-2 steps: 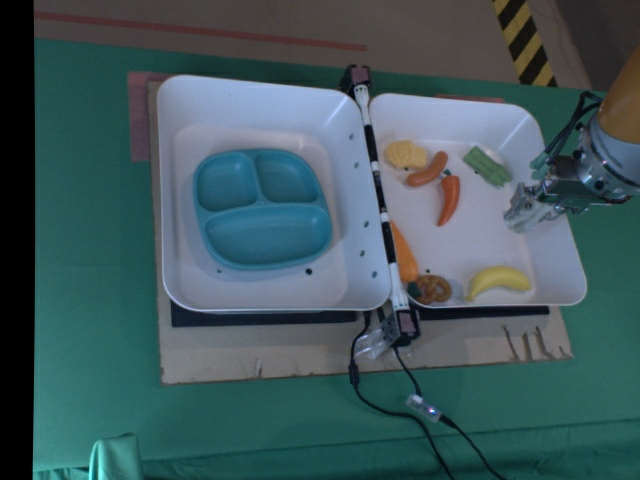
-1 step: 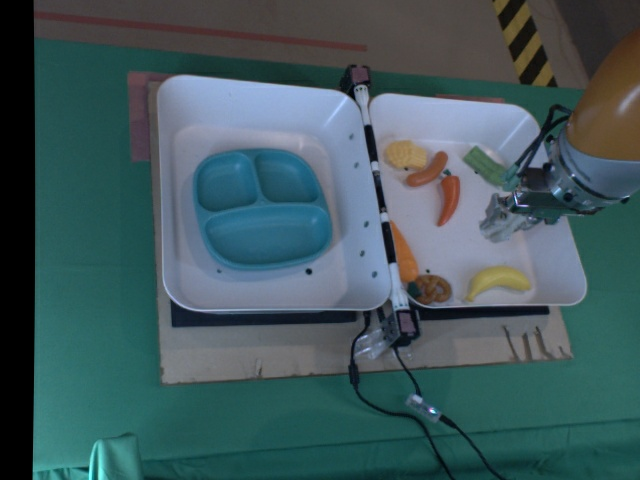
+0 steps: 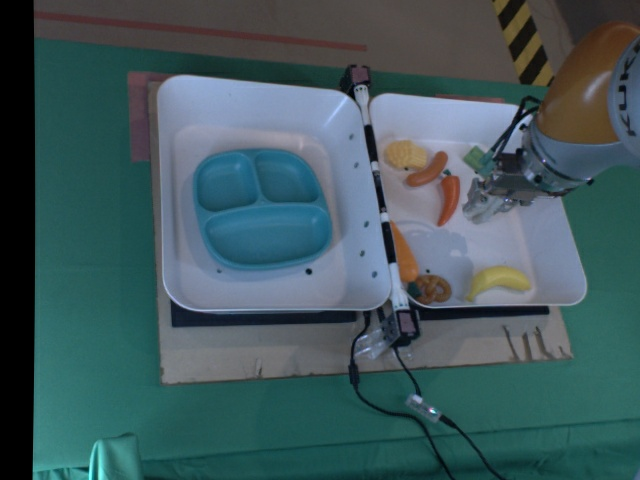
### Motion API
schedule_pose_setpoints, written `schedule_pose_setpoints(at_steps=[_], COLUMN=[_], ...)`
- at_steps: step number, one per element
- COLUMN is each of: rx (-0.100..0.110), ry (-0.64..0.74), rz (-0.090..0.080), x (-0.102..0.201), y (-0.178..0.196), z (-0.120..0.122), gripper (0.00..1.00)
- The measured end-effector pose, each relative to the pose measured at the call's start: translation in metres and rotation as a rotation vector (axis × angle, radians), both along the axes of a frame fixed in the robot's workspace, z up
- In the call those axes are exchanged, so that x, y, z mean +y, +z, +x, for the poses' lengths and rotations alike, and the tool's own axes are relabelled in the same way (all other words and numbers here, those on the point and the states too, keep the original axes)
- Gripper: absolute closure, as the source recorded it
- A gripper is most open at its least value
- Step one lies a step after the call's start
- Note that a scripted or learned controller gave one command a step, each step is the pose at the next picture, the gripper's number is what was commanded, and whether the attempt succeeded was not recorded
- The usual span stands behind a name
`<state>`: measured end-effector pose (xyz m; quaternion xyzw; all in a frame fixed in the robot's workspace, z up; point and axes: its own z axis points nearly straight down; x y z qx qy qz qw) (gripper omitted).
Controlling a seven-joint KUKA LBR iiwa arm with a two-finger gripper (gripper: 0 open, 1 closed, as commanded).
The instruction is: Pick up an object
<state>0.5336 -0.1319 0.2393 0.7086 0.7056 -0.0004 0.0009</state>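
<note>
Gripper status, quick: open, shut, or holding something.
Gripper: over the right bin, beside the chili pepper; whether open or shut cannot be told.

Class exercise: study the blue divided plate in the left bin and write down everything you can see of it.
The blue divided plate is a rounded rectangle in teal blue, smooth and matte like moulded plastic. Raised ridges split it into three wells: two small ones along the far side and one wide one along the near side. It lies flat and right side up, turned slightly askew, near the middle of the left bin, resting on the bin's white floor. Nothing lies in its wells, and nothing else touches it.
</note>
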Motion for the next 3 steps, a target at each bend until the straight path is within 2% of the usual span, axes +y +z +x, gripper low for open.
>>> schedule_pose_setpoints(at_steps=[1,2,3], rx=[-0.002,-0.003,0.000], ry=[0.001,0.001,0.001], rz=[-0.001,-0.002,-0.001], x=[-0.031,-0.049,-0.053], y=[0.024,0.027,-0.017], z=[0.055,0.113,0.108], gripper=[1.00,1.00,1.00])
